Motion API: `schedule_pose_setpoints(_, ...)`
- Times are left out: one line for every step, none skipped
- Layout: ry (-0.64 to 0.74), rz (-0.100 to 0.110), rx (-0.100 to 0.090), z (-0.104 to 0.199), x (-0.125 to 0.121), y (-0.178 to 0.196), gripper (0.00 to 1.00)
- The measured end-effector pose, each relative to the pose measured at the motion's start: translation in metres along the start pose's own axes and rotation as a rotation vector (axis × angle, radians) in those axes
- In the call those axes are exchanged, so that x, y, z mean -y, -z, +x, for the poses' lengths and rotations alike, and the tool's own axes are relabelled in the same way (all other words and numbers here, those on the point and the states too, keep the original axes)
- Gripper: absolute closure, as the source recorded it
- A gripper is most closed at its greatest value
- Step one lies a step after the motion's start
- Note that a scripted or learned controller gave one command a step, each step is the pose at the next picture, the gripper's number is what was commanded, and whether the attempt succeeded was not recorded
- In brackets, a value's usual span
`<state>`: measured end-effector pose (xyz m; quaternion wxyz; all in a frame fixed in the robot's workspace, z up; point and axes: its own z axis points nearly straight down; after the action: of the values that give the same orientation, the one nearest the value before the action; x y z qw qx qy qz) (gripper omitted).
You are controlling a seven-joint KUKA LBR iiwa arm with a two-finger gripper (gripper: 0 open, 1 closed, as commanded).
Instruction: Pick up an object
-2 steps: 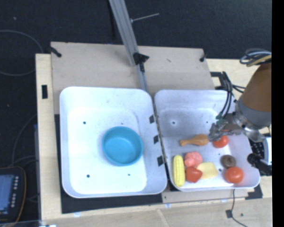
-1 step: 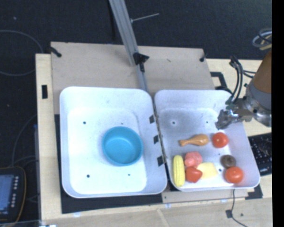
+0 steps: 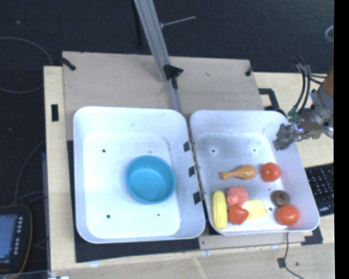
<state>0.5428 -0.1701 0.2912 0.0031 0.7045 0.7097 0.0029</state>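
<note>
The right bin holds toy food in its near half: a tan chicken drumstick, a red tomato, a pink piece, a yellow corn cob, a red piece, a pale yellow block, a brown chocolate doughnut and another red tomato. My gripper hangs over the right bin's far right rim, apart from all of them. Nothing shows between its tips.
The left bin holds a blue bowl near its middle. A grey metal post slants up from between the bins at the back. A black keyboard lies right of the right bin. A handheld screen sits at the lower left.
</note>
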Motion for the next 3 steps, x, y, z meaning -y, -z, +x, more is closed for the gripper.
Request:
schedule_pose_setpoints(0.002, 0.008, -0.002, 0.06, -0.007, -0.011, 1.0)
schedule_pose_setpoints(0.001, 0.01, -0.002, 0.109, -0.016, -0.013, 1.0)
schedule_pose_setpoints(0.001, 0.011, -0.002, 0.166, -0.004, -0.022, 1.0)
